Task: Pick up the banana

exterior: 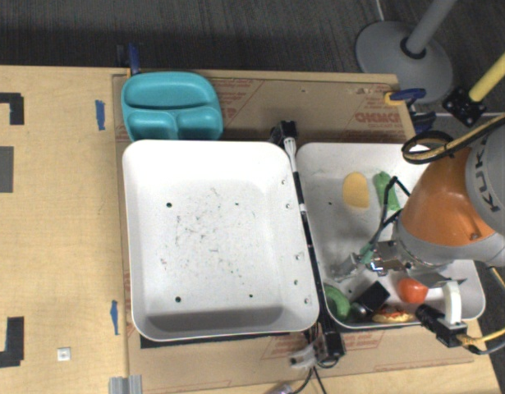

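My gripper (369,292) reaches low into the front part of the right bin (322,179), under the arm's orange band (441,212). A thin yellow-orange object (390,317), possibly the banana, lies against the bin's front wall just right of the gripper and is partly hidden by it. A rounder yellow object (356,190) rests near the back of the same bin, well away from the gripper. From here I cannot tell whether the gripper holds anything.
Beside the gripper lie a red round object (412,290) and a green object (337,302); another green piece (385,185) sits near the rounder yellow one. The left bin (211,236) sits alongside. A teal tray (172,105) stands behind it.
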Controlling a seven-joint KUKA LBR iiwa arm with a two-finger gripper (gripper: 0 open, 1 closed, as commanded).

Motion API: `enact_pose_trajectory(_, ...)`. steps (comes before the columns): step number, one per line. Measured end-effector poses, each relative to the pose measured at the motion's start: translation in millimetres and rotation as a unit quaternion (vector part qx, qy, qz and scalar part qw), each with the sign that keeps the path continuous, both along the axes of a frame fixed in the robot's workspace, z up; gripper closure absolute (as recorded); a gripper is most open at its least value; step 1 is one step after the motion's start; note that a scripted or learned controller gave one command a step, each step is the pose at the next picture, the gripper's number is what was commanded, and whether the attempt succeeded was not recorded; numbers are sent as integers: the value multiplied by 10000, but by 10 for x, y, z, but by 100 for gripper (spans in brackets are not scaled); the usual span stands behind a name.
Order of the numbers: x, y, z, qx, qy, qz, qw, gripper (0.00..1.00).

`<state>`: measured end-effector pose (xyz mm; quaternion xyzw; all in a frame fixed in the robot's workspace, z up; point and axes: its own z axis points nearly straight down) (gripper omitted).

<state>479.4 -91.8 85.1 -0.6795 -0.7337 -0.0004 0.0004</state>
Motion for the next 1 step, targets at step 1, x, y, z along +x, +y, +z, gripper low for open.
enact_pose_trajectory(1, 9, 9, 100, 4, -13, 4, 10000, 100)
